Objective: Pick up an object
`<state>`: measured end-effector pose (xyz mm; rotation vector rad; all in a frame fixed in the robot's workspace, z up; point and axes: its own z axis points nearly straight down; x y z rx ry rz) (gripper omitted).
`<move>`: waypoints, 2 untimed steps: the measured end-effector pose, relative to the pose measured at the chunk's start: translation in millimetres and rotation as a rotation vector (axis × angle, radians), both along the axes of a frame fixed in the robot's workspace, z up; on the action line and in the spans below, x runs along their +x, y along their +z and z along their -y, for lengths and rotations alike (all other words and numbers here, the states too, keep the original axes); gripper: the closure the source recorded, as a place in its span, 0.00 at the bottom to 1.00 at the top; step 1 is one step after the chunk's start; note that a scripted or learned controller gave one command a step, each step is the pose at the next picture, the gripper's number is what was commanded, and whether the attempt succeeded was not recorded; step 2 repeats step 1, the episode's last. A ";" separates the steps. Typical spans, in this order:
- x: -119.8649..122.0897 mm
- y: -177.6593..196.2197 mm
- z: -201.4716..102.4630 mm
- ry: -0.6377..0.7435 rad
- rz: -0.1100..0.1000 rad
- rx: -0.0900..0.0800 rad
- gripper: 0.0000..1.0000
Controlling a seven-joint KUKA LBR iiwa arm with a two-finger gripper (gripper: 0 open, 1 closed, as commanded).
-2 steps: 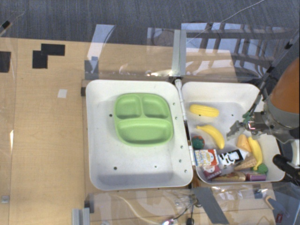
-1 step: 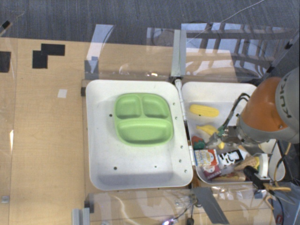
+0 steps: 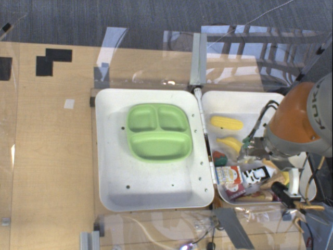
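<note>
We see the arm [image 3: 302, 120] leaning over the right bin [image 3: 237, 99], its gripper [image 3: 255, 152] low among clutter; whether it is open or closed we cannot tell. To pick well, we would descend straight onto one separate item and avoid the bin wall. The left bin [image 3: 112, 155] holds a green divided tray [image 3: 158, 132]. The right bin holds a snack packet [image 3: 234, 178], a corn cob [image 3: 226, 123] and a banana [image 3: 229, 144], beside the gripper.

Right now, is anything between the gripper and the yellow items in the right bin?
Nothing visible. The gripper sits low in the right bin, right beside the smaller yellow item; the corn lies uncovered just beyond.
</note>
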<state>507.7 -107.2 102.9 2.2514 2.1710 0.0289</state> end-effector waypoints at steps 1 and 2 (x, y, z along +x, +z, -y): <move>65.3 120.4 -52.0 -0.027 -0.016 -0.002 1.00; 65.3 120.4 -52.0 -0.027 -0.016 -0.002 1.00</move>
